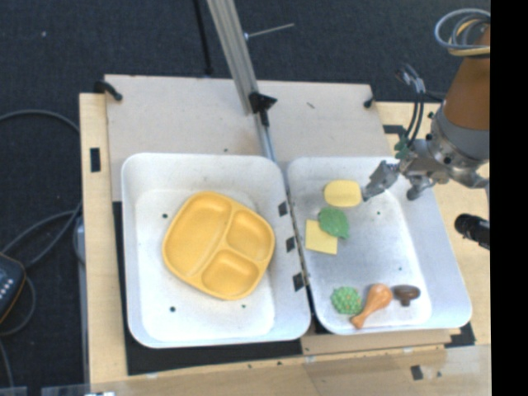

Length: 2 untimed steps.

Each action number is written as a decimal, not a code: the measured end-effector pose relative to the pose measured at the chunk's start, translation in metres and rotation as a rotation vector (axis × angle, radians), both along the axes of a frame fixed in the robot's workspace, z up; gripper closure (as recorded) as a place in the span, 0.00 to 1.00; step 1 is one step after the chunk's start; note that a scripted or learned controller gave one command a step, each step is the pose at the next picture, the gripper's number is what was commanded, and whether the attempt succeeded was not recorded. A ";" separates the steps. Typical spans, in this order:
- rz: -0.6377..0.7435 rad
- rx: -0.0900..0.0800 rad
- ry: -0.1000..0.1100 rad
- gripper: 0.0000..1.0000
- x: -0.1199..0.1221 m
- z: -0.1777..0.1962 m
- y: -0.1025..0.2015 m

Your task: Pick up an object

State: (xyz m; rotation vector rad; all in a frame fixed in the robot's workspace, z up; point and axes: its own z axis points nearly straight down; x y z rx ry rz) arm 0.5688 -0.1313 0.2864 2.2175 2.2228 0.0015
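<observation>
Nearest, at the front of the right bin (437, 258): green knobbly piece (346, 299), orange drumstick-shaped toy (371, 304) and small brown piece (406, 294), close together in a row, the drumstick touching or just beside the green piece. Further back in the same bin: yellow flat square (321, 238), with a green leaf-like piece (334, 221) overlapping its far corner. Behind that, yellow oval piece (342, 193), just beside the leaf. Level with these, in the left bin (148, 196): yellow divided plate (219, 244) lying flat, well apart from the arm. At the far side of the right bin: gripper (391, 191), reaching in from the right, low over the bin and just to the right of the yellow oval piece. Fingers spread apart, nothing between them; near finger tip close to the oval, contact impossible to confirm from this angle. Above the gripper, grey wrist and orange band (470, 93). Beyond both bins, bare bench board (190, 114) and slanted aluminium post (231, 40). Progress, as a judgement: nothing lifted, every piece resting on a bin floor. Probably at the approach step, with the yellow oval piece the likeliest target. Left to do: centre over a piece, close on it, raise it clear of the bin.
</observation>
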 end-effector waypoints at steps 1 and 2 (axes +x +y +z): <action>-0.001 0.000 0.000 0.00 0.000 0.000 0.000; -0.003 0.000 0.007 0.00 -0.002 -0.062 -0.005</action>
